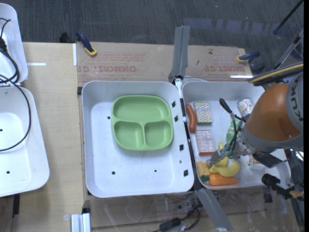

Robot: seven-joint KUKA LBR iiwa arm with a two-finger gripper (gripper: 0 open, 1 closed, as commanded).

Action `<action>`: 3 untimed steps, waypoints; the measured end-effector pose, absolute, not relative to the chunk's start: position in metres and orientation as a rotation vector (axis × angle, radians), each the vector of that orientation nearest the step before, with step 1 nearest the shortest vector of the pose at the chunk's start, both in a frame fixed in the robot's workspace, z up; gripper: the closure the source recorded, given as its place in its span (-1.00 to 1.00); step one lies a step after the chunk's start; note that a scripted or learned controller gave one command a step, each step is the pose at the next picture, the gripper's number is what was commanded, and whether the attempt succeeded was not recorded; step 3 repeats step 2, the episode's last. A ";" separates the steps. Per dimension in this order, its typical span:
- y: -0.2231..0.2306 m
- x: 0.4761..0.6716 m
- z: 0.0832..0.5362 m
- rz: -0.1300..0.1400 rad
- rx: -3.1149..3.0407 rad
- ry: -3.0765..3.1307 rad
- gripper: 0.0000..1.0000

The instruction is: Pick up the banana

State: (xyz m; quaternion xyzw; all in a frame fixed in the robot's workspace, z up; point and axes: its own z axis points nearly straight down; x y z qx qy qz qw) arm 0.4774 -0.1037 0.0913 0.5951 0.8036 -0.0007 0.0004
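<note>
Arm (285,115): grey, rounded casing
Band (270,112): broad, glossy orange, dome-shaped
Wrist: pale grey ring under the orange
Gripper (218,157): small, dark metal parts
Cable: thin, black

Banana (228,168) yellow, carrot (223,180) orange beside it. Hot dog (191,118) red-orange. Two cracker-like blocks (203,112) tan with pink/green speckle grid. Divided plate (143,122) light green. Both bins (96,144) white. Bench (53,71) pale wood, brown cardboard (125,62) with red lettering. Arm (275,112) grey, orange band.
</note>
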 end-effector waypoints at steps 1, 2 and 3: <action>-0.104 0.478 0.099 -0.002 1.875 2.521 1.00; -0.049 0.501 0.190 -0.004 2.017 2.410 1.00; -0.049 0.501 0.190 -0.004 2.017 2.410 1.00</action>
